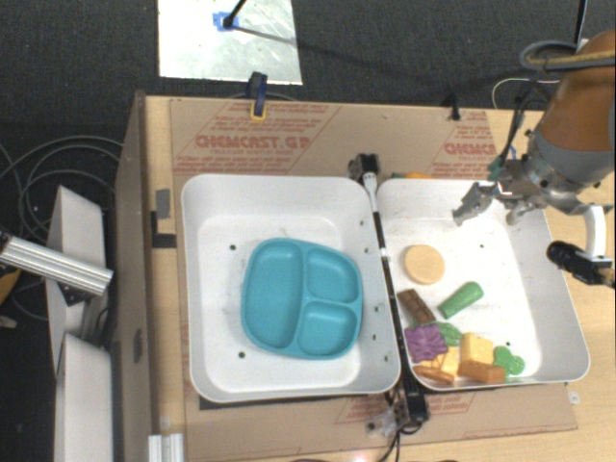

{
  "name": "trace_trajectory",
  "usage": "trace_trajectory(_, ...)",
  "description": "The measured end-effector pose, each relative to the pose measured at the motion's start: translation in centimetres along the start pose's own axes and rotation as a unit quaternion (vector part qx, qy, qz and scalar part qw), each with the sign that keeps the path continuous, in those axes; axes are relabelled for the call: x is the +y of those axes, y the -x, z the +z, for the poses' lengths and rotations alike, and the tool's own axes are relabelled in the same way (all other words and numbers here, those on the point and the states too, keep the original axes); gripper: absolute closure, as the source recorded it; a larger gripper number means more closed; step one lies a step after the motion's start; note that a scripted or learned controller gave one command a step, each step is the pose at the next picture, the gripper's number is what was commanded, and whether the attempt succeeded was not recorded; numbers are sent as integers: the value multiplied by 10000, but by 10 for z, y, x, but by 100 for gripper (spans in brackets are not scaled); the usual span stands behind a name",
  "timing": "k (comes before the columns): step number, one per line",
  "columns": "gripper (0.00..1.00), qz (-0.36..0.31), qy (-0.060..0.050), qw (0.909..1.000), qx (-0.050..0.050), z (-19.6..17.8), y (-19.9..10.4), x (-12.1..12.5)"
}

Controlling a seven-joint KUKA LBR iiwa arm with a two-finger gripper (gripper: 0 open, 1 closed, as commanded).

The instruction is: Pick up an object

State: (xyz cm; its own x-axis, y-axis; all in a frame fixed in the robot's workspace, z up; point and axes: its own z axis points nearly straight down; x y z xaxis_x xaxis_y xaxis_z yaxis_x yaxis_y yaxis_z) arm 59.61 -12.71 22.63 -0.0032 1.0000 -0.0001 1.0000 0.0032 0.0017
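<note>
1. The end effector (493,203) hangs over the far part of the right bin (558,287), near its back wall. Its two fingers stand apart, one reaching left and one to the right, with nothing between them.
2. The candidates for a pick all lie in the right bin, nearer the camera than the end effector. The closest is the tan disc (423,264), which sits down and to the left of the end effector in the view, clear of the other items.
3. The green cylinder (461,298) lies just past the disc, its long axis running slantwise from lower left to upper right.
4. Further still, a crowded heap fills the near corner: a brown piece (416,306), a purple piece (426,338), orange and yellow blocks (470,358), and a small green piece (509,361), mostly touching each other.
5. The left bin (207,258) holds a blue tray (300,297), well apart from the end effector.
6. Judgement: the disc is probably the easiest target, being nearest and free on all sides; the move calls for travel toward the camera and a little left, then down.
</note>
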Motion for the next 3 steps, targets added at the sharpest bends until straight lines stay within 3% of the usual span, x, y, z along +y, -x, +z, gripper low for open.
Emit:
trace_trajectory(1, 0, 15, -42, 10000, 14, 79, -11, -68)
trace_trajectory(2, 0, 23, 73, 10000, -19, 127, -33, -85)
trace_trajectory(3, 0, 30, 137, 9999, -33, 133, -36, -89)
